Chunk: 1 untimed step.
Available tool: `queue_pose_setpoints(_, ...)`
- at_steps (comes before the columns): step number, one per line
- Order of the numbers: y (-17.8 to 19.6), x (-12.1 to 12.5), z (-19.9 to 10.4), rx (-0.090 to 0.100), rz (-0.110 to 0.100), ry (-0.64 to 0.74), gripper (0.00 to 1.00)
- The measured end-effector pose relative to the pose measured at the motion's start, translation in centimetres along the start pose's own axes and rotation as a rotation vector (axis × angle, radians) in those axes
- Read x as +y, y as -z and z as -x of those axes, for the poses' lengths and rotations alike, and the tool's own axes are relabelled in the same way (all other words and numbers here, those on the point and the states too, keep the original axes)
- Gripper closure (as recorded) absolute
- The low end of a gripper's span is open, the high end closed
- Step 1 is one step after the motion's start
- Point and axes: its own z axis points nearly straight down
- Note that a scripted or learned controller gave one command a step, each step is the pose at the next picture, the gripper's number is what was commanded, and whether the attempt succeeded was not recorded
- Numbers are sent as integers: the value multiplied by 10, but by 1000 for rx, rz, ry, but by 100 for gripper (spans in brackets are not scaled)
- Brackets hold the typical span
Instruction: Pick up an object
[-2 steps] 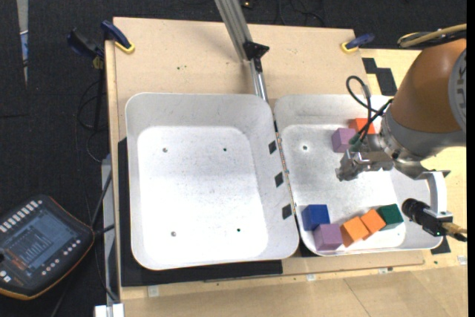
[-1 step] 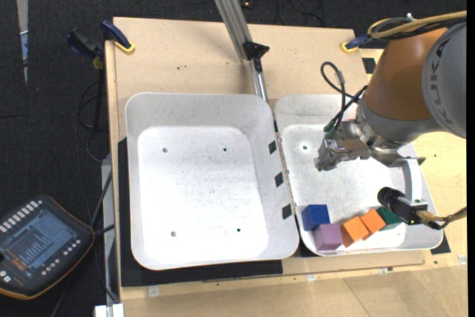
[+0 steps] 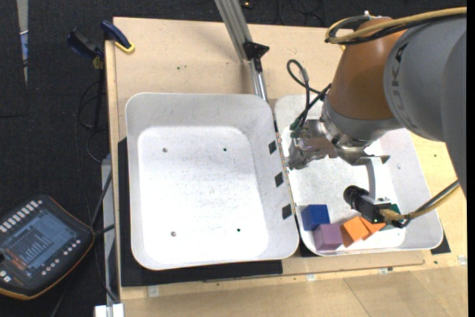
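We list, lower right of the frame, three blocks in the right bin [image 3: 415,159]: a blue cube [image 3: 315,215], a purple cube [image 3: 328,236] just below it, and an orange block [image 3: 358,228] beside them. The gripper [image 3: 298,154] hangs at that bin's left rim, above the blocks. The left bin [image 3: 141,159] sits centre frame.

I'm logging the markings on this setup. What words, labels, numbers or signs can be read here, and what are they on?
No text can be read.
Pendant screen: coloured rows show, too small and blurred to read.
Blocks, blue, purple, orange: no markings visible.
Arm and bins: no label visible.
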Motion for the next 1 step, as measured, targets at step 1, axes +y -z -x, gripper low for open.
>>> queue_pose_setpoints(1, 12, 19, -46, 0, 2, -1, 100)
